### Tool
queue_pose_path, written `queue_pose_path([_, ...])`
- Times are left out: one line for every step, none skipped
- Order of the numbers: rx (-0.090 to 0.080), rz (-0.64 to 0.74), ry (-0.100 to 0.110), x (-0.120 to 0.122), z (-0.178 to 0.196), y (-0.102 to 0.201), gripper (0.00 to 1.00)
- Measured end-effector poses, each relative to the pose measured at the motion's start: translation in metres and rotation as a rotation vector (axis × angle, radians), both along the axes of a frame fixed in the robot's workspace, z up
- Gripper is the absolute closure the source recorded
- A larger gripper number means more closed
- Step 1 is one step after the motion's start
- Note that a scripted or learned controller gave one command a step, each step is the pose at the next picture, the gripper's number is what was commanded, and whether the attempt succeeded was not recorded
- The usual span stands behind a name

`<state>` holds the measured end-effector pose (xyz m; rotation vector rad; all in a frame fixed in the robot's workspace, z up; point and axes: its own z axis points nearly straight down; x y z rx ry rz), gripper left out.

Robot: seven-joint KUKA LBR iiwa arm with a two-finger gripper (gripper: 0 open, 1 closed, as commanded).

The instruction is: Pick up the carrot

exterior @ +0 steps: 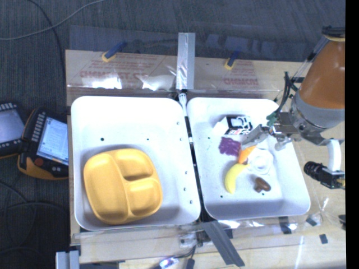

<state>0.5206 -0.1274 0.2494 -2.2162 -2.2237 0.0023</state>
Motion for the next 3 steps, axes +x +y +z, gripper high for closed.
queue_pose_path([0.002,0.418,-0.001,0.009,-0.086,-0.033,0.00])
queue_pose_path([0.001,0.516,-0.004,0.068,-0.148,-0.024,0.00])
queue_pose_path([0.019,0.473,-0.009,0.096,-0.156,-0.081,0.00])
